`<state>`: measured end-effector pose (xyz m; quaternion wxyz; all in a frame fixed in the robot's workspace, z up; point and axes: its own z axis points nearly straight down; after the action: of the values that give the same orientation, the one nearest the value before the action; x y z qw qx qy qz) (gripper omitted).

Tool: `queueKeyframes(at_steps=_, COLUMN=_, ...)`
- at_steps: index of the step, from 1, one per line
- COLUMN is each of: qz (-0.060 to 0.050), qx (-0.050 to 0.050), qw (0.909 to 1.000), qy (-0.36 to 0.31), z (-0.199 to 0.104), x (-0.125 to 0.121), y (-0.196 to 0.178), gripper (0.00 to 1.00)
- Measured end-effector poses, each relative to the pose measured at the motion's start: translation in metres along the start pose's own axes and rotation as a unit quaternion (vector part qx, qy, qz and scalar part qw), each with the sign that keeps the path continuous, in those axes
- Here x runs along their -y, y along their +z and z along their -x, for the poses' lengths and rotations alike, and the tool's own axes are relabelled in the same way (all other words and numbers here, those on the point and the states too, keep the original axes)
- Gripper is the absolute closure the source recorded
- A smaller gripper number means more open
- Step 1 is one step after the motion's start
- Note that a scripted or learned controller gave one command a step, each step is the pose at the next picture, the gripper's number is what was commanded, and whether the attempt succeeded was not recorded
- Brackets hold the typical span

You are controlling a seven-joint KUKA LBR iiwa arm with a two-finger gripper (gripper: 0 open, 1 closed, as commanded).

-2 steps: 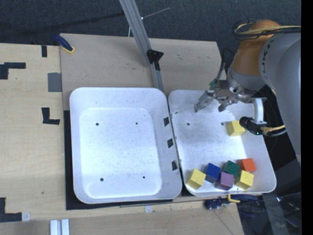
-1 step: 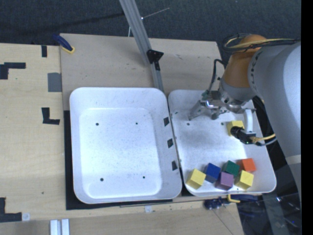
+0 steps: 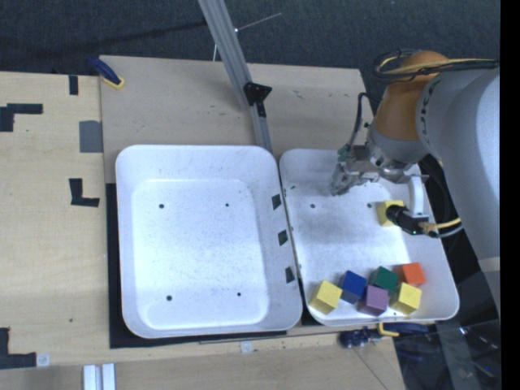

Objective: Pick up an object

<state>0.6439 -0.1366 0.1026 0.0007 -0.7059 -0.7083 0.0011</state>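
Arm (image 3: 455, 128) cut off at right edge, most of its body out of frame. Gripper (image 3: 348, 177) small, dark against right bin (image 3: 325, 234); finger gap unreadable. Wrist covers bin's upper right corner. Green block (image 3: 385, 279) partly hidden behind purple block (image 3: 376, 298). Metal pole (image 3: 231, 47) cropped at top.

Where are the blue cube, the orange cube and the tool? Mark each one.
blue cube (image 3: 353, 284): camera view, on its top face.
orange cube (image 3: 413, 274): camera view, on its top face.
tool (image 3: 342, 184): camera view, at the finger tips over the right bin's far end.
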Motion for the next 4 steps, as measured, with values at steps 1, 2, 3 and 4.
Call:
queueKeyframes(at_steps=1, qz=0.003, qx=0.0, qw=1.0, qy=0.001, z=-0.002, x=0.004, y=-0.044, gripper=1.0)
queueKeyframes(at_steps=2, qz=0.004, qx=0.0, qw=1.0, qy=0.0, z=-0.011, x=0.009, y=-0.1, gripper=1.0)
queueKeyframes(at_steps=3, qz=0.003, qx=0.0, qw=1.0, qy=0.001, z=-0.011, x=0.008, y=-0.13, gripper=1.0)
queueKeyframes(at_steps=4, qz=0.002, qx=-0.001, qw=1.0, qy=-0.002, z=-0.066, x=0.003, y=-0.14, gripper=1.0)
